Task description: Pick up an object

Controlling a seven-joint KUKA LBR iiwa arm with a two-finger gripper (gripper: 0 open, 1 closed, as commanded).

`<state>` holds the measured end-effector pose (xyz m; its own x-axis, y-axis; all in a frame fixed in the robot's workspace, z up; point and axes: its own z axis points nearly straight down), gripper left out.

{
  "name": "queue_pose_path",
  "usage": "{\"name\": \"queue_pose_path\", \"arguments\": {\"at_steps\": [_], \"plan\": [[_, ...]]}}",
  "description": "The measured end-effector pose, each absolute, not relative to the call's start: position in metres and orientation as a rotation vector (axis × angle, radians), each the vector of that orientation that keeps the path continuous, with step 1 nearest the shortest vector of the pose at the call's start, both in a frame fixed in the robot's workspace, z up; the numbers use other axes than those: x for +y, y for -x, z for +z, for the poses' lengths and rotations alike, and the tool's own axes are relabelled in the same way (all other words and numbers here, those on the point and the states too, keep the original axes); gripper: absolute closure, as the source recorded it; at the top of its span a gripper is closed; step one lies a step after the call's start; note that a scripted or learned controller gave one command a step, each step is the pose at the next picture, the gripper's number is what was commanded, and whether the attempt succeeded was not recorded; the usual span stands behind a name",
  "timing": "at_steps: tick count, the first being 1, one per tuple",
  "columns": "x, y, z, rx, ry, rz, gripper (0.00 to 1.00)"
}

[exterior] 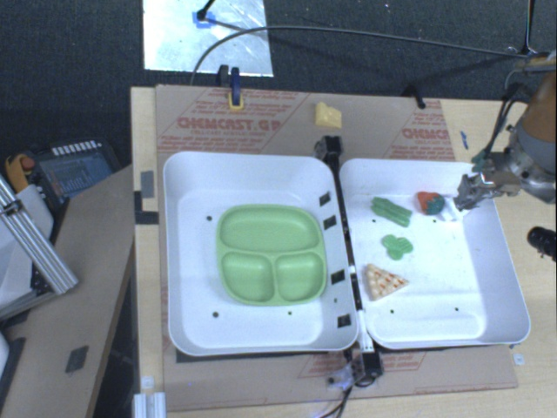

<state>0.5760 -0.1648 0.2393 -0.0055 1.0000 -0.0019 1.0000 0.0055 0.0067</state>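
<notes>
The right bin (487, 320) holds a green pickle-shaped piece (391, 210), a small green broccoli-like piece (398, 247), a pizza slice toy (383, 280) and a red strawberry-like piece (429, 202). My gripper (467, 192) hangs at the right bin's upper right, just right of the red piece and close to it. Nothing shows between its tips.
The left bin (187, 190) holds a green divided plate (271, 252). A yellow block (328, 114) lies on the cardboard behind the bins. A blue and yellow clamp (233, 88) sits at the back. Black clips run along the seam (341, 251) between the bins.
</notes>
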Motion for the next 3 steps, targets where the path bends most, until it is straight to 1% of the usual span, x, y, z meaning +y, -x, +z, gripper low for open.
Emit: {"name": "queue_pose_path", "arguments": {"at_steps": [1, 2, 3], "plan": [[-0.165, -0.578, 0.290, 2.223, -2.210, 0.006, 1.00], [-0.113, -0.586, 0.272, 2.231, -2.211, 0.003, 1.00], [-0.056, -0.586, 0.270, 2.233, -2.211, 0.003, 1.00]]}}
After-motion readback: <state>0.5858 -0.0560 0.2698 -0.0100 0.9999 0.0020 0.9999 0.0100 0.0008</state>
